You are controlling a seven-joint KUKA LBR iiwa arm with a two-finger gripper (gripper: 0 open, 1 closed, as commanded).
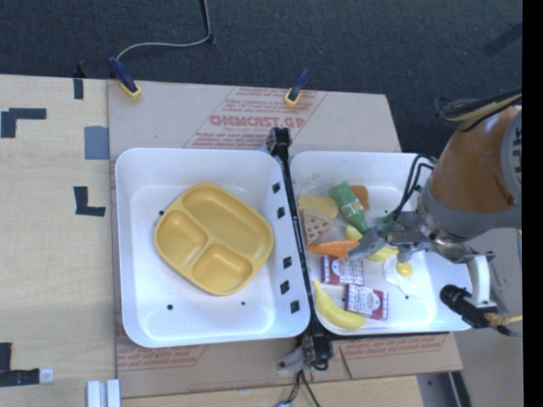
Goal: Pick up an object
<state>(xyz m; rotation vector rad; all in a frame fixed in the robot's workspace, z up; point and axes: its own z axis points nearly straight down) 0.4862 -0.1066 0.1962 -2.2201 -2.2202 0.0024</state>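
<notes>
Grey two-finger gripper (371, 242) sits low in the right white bin (424, 312), fingers slightly parted, gripping nothing. Orange plastic carrot (333, 248) lies just at its 9 o'clock, long axis 3-to-9.

Your bench (51, 253) shows as pale wood at the far side from the pincer (371, 242), with dark tape marks (85, 200) on it. A brown cardboard sheet (246, 117) with red print lies on the bench, reaching under the pincer and well beyond it. Two yellow clamps (125, 81) grip the sheet's far edge. Directly below the pincer sits one white bin (424, 308); the other white bin (136, 253) lies just beside it, away from the arm, touching along a black divider (288, 219).
</notes>
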